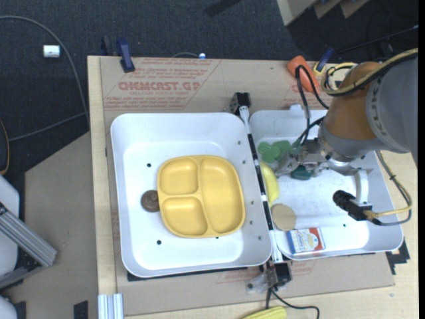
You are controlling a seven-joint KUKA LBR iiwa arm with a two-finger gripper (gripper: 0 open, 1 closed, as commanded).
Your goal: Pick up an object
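Gripper [302, 165] low in right bin [372, 238] over the green piece [272, 151], grip unreadable from here; banana [269, 181] lies just beside, so a close could nudge or clip it instead.

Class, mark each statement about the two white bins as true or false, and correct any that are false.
1. The yellow divided plate lies in the left bin. True.
2. The banana lies on the plate. False: it lies in the right bin, by the dividing wall.
3. A small brown disc sits beside the plate's left edge. True.
4. The gripper is above the left bin. False: it is over the right bin.
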